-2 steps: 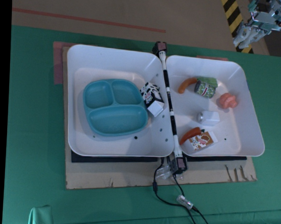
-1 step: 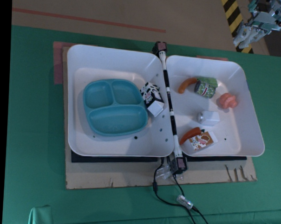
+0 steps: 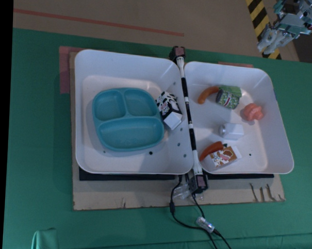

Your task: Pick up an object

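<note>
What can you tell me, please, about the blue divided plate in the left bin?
The blue divided plate is a teal, matte, plastic-looking dish with rounded corners and three compartments: two small ones at the far side, one large one nearer the camera. It lies flat, right way up, on the floor of the left bin, slightly turned. Its compartments hold nothing. A black-and-white carton sits at its right edge, seemingly touching it.

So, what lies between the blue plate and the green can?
In the camera view, between the blue plate and green can: a black-and-white carton, the bins' divider strip and an orange carrot.
</note>
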{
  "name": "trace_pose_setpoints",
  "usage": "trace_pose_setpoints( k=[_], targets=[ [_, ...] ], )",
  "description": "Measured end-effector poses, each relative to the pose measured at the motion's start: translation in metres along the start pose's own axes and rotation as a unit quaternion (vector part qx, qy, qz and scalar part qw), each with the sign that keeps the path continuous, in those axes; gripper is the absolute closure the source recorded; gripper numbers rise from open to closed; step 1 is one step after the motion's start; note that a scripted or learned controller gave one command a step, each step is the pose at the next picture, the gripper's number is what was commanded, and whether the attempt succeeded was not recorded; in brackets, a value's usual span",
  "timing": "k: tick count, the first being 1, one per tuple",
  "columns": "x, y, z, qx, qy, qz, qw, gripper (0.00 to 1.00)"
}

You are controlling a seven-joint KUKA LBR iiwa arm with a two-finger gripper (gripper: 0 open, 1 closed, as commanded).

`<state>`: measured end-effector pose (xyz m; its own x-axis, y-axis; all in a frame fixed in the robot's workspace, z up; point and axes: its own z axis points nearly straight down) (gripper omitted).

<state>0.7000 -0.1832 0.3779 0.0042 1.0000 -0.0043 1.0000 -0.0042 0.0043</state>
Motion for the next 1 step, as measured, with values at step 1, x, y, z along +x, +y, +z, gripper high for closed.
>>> trace_pose_setpoints(
  k=[1],
  targets=[
    [-0.0003, 0.0001, -0.0037, -0.001, 0.000, 0.000, 1.0000, 1.00]
  ],
)
